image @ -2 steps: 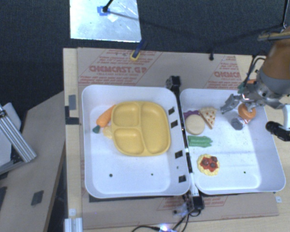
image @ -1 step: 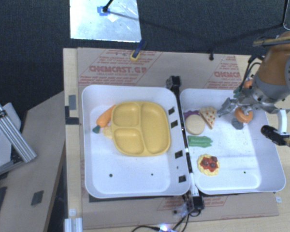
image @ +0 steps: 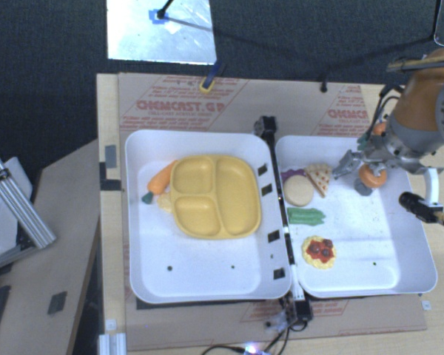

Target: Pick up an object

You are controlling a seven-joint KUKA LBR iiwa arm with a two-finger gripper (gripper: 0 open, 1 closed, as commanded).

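The small round orange toy piece (image: pixel 372 174), perhaps a plastic fruit, sits at the far right of the right-hand shallow white bin (image: pixel 411 268), and it seems the likeliest target, since the two-finger grey gripper (image: pixel 362 176) is down directly over it; the metal fingers straddle it, one to the left and one nearer the camera, but whether they are pressed against it or spread clear of it I cannot tell from this angle, so no grasp can be claimed; the grey arm with its orange band (image: pixel 422 102) leans in from the right edge to reach that corner; further left in the same bin lie a tan triangular toy sandwich wedge (image: pixel 320 177), a pale round biscuit-like disc (image: pixel 298 192), a flat green pea-pod piece (image: pixel 305 215) and a small yellow pizza disc with red topping (image: pixel 319 251), all well apart from the fingers and so unlikely to interfere; the left bin (image: pixel 152 272) holds a yellow three-compartment plastic tray (image: pixel 211 197) with an orange toy carrot (image: pixel 160 177) touching its left rim.
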